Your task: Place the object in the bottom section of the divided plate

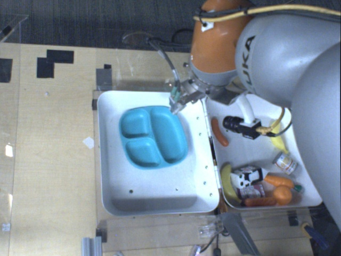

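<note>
The arm [287, 52] covers the top R of the view and hides the far part of the right bin [242, 149]; that bin's outer edge is also covered. There are 2 white bins. The left bin [160, 204] holds 1 blue divided plate [154, 137] w/ 3 sections, lying flat. The gripper [178, 99] hangs over the plate's upper R corner, beside the wall between the bins. Open or closed I cannot tell; it is blurred. The right bin has small objs., some overlapping, so the count is not sure: 1 red sausage [218, 132], 1 banana [278, 140] partly hidden, 1 cow-patterned box [248, 177], 1 carrot [278, 181], 1 small jar [286, 163]. Which one is the task's obj. I cannot tell.
</note>
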`<state>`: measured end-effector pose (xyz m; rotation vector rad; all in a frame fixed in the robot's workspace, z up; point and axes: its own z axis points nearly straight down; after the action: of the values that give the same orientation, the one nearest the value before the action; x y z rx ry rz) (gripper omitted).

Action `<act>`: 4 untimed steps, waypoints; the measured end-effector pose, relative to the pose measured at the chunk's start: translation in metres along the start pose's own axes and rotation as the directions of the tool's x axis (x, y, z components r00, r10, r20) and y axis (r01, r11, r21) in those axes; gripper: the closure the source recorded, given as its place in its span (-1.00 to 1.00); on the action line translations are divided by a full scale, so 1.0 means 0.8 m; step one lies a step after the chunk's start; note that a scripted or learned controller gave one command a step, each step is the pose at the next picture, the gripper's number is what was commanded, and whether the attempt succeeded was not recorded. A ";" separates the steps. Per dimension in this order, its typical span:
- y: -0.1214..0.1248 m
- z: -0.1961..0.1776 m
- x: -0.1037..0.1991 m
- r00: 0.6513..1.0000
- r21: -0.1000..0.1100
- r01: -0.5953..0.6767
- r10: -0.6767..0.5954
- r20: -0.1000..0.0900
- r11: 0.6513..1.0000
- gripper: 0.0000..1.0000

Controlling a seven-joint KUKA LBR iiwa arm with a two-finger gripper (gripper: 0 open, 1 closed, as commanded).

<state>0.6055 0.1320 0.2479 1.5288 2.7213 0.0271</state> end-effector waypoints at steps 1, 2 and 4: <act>0.026 0.023 0.074 0.992 0.022 -0.125 0.125 -0.006 0.992 1.00; 0.003 -0.014 0.137 0.999 0.020 -0.032 0.032 -0.008 0.999 1.00; 0.005 -0.028 0.137 1.000 0.016 -0.028 0.028 -0.008 0.999 1.00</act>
<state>0.5511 0.2278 0.2695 1.5744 2.7124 0.0121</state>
